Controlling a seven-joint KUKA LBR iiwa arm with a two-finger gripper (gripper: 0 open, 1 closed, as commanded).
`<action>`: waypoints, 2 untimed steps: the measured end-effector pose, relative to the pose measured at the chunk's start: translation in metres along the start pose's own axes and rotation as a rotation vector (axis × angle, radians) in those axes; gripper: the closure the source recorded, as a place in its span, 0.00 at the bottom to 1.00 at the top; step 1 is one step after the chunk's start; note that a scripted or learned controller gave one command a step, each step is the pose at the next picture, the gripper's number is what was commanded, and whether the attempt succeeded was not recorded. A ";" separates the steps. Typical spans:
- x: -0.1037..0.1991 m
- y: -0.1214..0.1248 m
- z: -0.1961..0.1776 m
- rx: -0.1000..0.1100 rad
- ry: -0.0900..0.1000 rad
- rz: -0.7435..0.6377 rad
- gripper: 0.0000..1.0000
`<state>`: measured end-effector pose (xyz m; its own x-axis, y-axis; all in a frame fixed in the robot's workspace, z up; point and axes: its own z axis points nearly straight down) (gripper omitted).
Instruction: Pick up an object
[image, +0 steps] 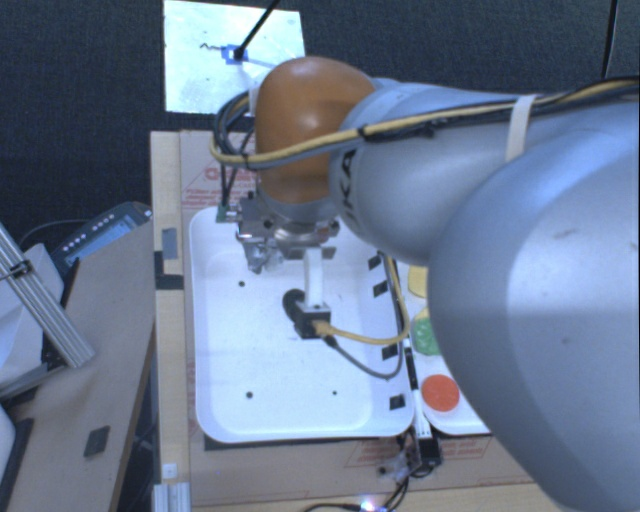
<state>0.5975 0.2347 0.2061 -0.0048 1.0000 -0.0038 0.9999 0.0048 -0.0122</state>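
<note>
Round orange object (441, 393) in the right white bin (458, 422) seems reachable: the gripper (257, 256), its opening impossible to tell, should cross from above the left white bin (230, 390) and descend centred.

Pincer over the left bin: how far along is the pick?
Done: nothing that shows. In hand: the pincer hangs over the back of the left bin, with no object visibly held. Left: the whole pick; an orange ball and a green piece lie in the right bin.
</note>
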 end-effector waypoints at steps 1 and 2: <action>-0.017 -0.046 0.033 -0.006 0.002 0.005 1.00; -0.004 -0.015 -0.097 -0.029 0.010 0.001 1.00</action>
